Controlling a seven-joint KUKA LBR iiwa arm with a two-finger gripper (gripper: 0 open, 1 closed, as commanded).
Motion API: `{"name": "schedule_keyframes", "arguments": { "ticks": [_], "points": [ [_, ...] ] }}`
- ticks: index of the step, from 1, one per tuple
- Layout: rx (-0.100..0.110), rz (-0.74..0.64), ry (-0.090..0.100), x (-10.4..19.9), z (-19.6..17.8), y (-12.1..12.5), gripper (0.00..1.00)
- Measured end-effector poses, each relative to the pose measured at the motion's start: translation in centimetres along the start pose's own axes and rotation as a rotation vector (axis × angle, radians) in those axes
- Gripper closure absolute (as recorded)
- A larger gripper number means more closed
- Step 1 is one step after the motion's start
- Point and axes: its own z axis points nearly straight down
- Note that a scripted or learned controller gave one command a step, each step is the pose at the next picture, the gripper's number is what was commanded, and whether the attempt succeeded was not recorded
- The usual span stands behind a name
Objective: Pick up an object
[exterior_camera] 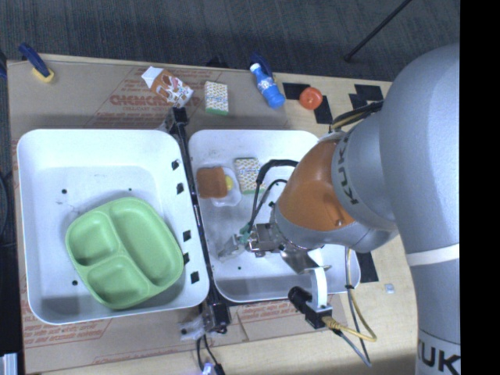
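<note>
Low in the right-hand shallow white plastic bin (234,291) we find the metal two-finger gripper (232,247), reaching in from the right beneath the arm's glossy orange wrist band (312,198) and broad grey casing. How far its tips are parted we cannot tell, since they are small and pale against the white floor, and we see nothing held there. We judge the step to be the approach or descent toward a grasp, with no object lifted yet. The nearest candidates lie just above the gripper, toward the bin's far side: a soft-looking brown and yellow rounded object (212,183), perhaps toy food, and beside it a small flat rectangular packet with a green speckled pattern (247,173). The next move, we think, calls for centring over one of them and closing squarely, as the rounded item may roll or slip. Further out, the left white bin (47,151) holds a smooth, matte green divided plate with three compartments (123,252). Beyond the bins, on the printed cardboard bench top (117,92), rest a blue bottle (267,85), a small orange cap-like piece (311,97) and small wrapped packets (216,97).
</note>
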Motion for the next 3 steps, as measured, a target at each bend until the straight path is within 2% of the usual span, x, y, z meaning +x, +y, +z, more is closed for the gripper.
{"name": "schedule_keyframes", "arguments": {
  "ticks": [1, 2, 3],
  "points": [
    [-0.006, 0.001, -0.002, 0.4, -10.1, 6.7, 0.0],
    [-0.003, 0.0, -0.001, 4.7, -12.1, 2.5, 0.0],
    [-0.003, 0.0, -0.001, 4.7, -12.1, 2.5, 0.0]
  ]
}}
